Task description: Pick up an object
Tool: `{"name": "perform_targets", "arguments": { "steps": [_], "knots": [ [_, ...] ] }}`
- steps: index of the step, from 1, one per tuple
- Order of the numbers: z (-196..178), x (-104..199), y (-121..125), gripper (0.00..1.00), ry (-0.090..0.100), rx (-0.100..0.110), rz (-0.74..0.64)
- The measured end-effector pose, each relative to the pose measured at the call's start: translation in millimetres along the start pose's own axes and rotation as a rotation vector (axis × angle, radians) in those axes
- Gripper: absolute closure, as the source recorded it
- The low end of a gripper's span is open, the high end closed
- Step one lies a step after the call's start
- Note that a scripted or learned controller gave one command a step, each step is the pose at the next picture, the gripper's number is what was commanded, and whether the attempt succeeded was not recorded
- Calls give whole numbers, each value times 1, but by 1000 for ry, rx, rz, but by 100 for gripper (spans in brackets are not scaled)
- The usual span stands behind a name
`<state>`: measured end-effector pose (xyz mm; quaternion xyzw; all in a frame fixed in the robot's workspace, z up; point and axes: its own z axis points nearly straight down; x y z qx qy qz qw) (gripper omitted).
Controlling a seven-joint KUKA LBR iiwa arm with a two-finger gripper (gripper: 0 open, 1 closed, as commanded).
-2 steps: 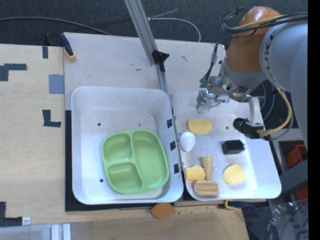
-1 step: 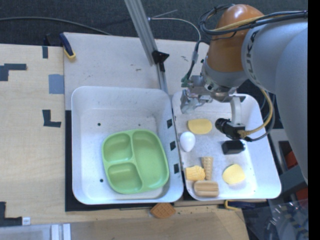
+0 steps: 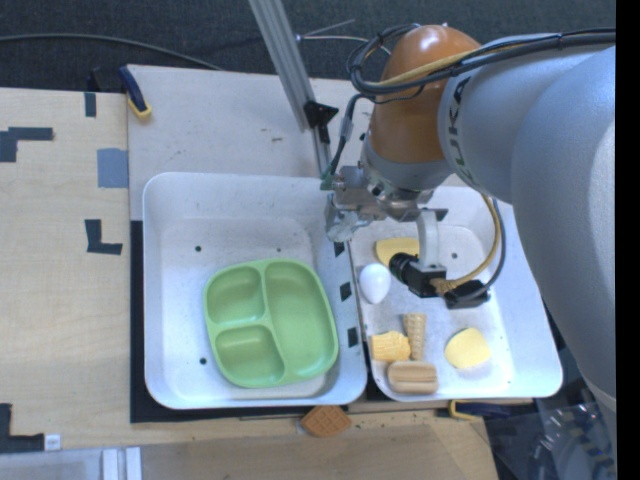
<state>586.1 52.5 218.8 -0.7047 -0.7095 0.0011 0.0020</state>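
My gripper (image 3: 340,226) hangs below the orange wrist band, over the wall between the two bins, near the back of the right bin (image 3: 520,368). Just below it and to the right lies a white egg-shaped object (image 3: 373,284). A flat yellow piece (image 3: 397,250) lies behind the egg, partly hidden by the arm's black fitting. Toward the front of the right bin are a waffle cone (image 3: 414,333), a yellow ridged block (image 3: 390,346), a tan bread roll (image 3: 412,376) and a round yellow object (image 3: 467,349). I see nothing held in the gripper.
The left bin (image 3: 160,268) holds a green divided plate (image 3: 270,321) at its front right. A brown cookie-like piece (image 3: 325,421) lies on the bench in front of the bins. A slanted metal rail (image 3: 285,53) rises behind the left bin. The arm covers the right bin's back.
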Motion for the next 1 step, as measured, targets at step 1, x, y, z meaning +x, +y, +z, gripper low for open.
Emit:
{"name": "perform_targets", "arguments": {
  "steps": [1],
  "knots": [
    [6,45,-16,100,-1,0,1]
  ]
}}
